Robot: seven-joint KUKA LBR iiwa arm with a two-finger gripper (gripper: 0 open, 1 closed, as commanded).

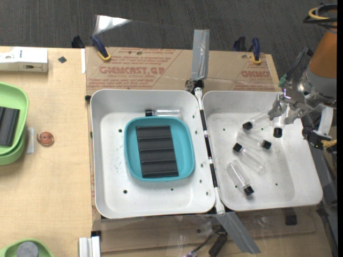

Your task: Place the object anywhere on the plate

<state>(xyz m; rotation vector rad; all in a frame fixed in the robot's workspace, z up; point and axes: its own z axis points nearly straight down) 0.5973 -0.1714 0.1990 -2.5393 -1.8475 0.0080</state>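
Observation:
A teal square plate (131, 143) with a black ridged insert (157, 151) sits in the left bin (107, 186). One clear vial with a black cap (161, 112) lies just behind the plate. Several more clear vials with black caps lie in the right bin (300, 186), such as one near the middle (240, 178) and one at the back (256, 122). My gripper (283, 113) hangs over the back right part of the right bin. It is close above the rear vials, and a black cap (277, 133) shows just below it.
A metal divider (206, 143) runs between the two bins. Cardboard (139, 68) lies behind them with clamps on it. On the wooden bench at far left are a green tray (13, 125), a white box (21, 59) and a small round piece (46, 138).

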